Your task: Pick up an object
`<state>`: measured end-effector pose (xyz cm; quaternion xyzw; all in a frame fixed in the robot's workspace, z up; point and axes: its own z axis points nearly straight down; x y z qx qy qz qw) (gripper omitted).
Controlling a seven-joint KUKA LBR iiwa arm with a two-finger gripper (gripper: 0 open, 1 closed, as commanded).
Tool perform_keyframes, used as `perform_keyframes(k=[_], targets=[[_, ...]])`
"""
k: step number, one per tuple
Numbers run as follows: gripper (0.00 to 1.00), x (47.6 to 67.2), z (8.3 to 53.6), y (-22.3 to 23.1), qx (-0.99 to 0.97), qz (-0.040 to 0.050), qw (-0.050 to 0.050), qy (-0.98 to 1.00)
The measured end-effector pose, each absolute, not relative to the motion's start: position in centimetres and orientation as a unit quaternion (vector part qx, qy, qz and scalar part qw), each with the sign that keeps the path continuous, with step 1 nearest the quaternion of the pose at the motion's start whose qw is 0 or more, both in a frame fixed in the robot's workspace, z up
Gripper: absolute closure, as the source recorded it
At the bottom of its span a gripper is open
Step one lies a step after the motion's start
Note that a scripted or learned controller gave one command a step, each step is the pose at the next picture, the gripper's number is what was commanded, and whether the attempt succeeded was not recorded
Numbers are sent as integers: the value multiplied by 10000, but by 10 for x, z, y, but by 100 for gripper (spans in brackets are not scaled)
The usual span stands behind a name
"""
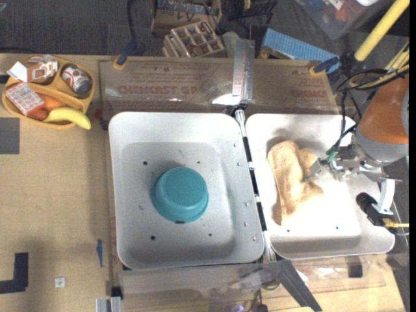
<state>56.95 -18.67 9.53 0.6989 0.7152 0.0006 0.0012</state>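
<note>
Gripper (323, 163), finger spread impossible to tell, beside the tan cloth (291, 179) in right bin (374, 239); soft, light; pinch a raised fold.

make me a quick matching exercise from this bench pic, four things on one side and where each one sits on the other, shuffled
Things:
1. teal bowl
2. beige cloth
3. banana
4. gripper

Places:
A. in the yellow tray at the bench's far left corner
B. lying crumpled in the right bin
C. upside down in the middle of the left bin
D. over the right bin, at the cloth's right edge

Pairs: 1-C, 2-B, 3-A, 4-D
</note>
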Motion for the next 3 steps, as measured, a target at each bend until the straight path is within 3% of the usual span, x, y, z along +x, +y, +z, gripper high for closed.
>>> perform_keyframes(k=[2, 3], targets=[[0, 581, 91, -166, 6287, 17, 42, 7776], [0, 579, 91, -122, 4962, 21, 49, 8682]])
